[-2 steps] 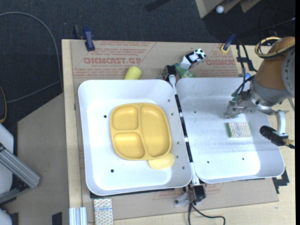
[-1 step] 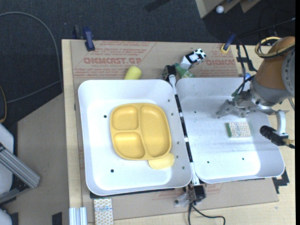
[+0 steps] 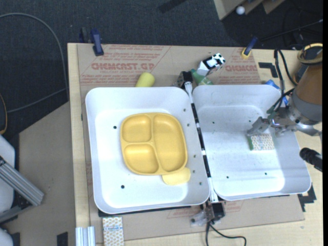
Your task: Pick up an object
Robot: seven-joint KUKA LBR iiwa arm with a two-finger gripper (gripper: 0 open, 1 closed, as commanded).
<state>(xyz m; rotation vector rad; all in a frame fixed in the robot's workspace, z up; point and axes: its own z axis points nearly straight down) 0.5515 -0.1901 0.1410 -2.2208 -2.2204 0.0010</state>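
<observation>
Reaching in over the right bin (image 3: 287,183), the gripper (image 3: 258,128) sits low above the bin floor with its metal fingers pointing toward the divide between the two bins. Whether the fingers are spread or closed cannot be told at this resolution; nothing is visibly held between them.

Directly below the fingertips, on the side nearer the bench's front edge, lies a small flat packet (image 3: 261,141). It appears pale and speckled, with a dark green strip along the edge farthest from the arm. It is roughly rectangular and lies flat on the bin floor. Its long axis cannot be judged with confidence. The packet is just beside the fingertips, possibly touching them; contact cannot be confirmed.

Judgement: the packet is the nearest candidate for the pick. The coming move depends on a short shift toward the front edge and a descent. A thin, flat item offers little height to grip, so the fingers may slide over it.

Farther from the gripper, the left bin (image 3: 102,137) holds a yellow divided plate (image 3: 152,143) with three compartments, and a yellow piece (image 3: 177,177) partly tucked under its near edge.
</observation>
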